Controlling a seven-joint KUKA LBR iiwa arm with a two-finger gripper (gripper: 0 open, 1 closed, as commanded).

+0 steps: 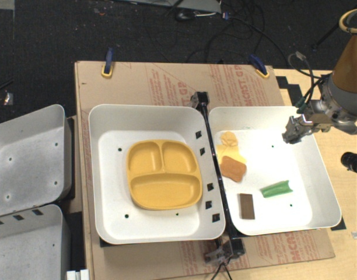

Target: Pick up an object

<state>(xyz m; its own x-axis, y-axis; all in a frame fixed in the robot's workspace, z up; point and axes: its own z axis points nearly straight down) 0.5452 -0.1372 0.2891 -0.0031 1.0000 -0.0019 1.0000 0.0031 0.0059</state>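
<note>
Gripper [295,130] hovering upper right of right bin [318,168], can't tell its state tbh. Green block [276,189] lower right: looks light, stiff; grab across short sides.

Yellow tray [164,177], green block [276,189], brown block [246,206].

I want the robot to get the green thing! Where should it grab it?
Probably across the middle of the green piece, coming straight down from above. It lies flat and alone on the right bin's floor, long and narrow, tilted a little, so the claw should turn to pinch its two long sides.
</note>
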